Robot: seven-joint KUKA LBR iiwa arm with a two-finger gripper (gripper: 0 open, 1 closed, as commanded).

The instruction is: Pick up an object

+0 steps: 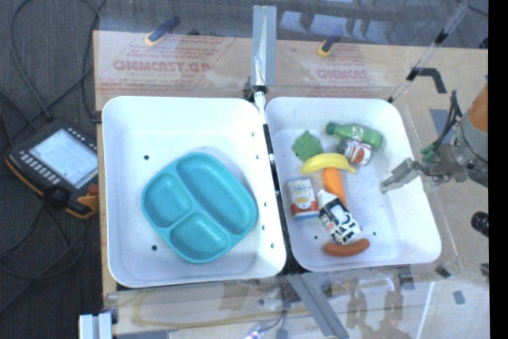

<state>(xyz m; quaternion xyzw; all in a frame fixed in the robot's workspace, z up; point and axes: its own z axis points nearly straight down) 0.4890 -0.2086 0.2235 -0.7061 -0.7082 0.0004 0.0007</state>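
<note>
Down at the near edge of the right bin (413,194) you've got a sausage (346,248) lying almost against the front wall, and just behind it a black-and-white carton (340,221). Moving back from there: a small can (301,198), a carrot (335,183) touching the carton's top end, a banana (328,163) lying across the carrot's top end, a green leafy piece (307,144), and a green bottle (354,132) with a red-labelled can (356,152) tucked against it. So your pickable stuff is all bunched in the left half of that bin.

Your gripper (398,175) hangs over the bare right side of the bin, well apart from the pile, with nothing in it. I can't tell how its tips are set, it's just a pale blurry sliver from up here.

Over in the left bin (119,171) there's a blue divided plate (200,206), nothing on it, and it's nowhere near the arm.

What I'd worry about: everything's touching something else. Go for the carrot or banana and you'll probably nudge the neighbours or clamp two things at once. The sausage is round and sits right by the wall, so I'd guess it rolls away or the gripper bumps the rim. The bottle and the red-labelled can look just as slippery. And if you drop straight down from where you are, you're closing on bare plastic.
</note>
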